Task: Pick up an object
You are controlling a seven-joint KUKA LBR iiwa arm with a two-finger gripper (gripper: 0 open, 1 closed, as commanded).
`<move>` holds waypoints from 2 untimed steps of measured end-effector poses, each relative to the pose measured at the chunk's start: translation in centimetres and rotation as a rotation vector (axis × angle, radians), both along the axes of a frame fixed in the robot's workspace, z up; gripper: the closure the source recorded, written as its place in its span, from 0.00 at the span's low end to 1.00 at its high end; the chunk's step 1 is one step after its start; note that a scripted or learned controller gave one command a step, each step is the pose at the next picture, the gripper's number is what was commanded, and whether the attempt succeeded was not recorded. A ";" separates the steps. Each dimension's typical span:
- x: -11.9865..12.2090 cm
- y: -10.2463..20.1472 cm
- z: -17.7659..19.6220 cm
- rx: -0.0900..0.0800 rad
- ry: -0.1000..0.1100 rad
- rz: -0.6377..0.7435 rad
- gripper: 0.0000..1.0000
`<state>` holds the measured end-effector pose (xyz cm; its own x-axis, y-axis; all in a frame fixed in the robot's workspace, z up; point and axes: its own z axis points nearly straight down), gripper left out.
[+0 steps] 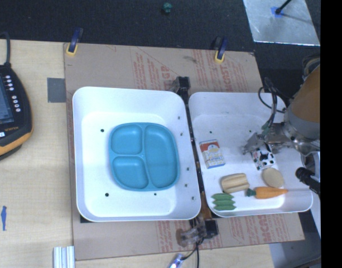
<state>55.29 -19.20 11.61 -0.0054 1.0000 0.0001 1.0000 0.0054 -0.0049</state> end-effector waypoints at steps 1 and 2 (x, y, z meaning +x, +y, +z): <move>3.1 2.0 -2.3 -0.003 -0.005 0.000 0.00; 4.3 -1.9 3.2 -0.001 -0.004 -0.003 0.00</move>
